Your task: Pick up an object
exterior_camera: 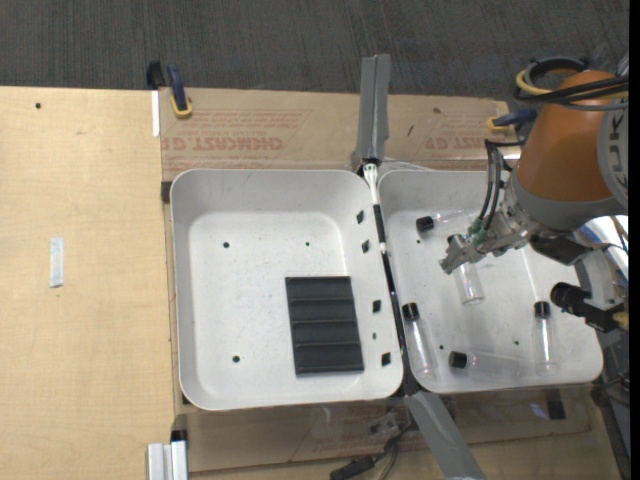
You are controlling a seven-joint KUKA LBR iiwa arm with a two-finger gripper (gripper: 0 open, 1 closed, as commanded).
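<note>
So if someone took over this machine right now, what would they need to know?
Claw: low over the right bin, just above a clear vial; whether it grips anything cannot be told.
Things: more black-capped vials in the right bin, near its left wall and right side; a black ridged block lies in the left bin.
Done: nothing visibly lifted.
Left: grasp and raise one object.

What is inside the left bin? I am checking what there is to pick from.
The left bin holds one black ribbed block, lying flat toward its right side. The rest of its floor shows bare white with small dark dots. Whatever lies under the block is covered.
</note>
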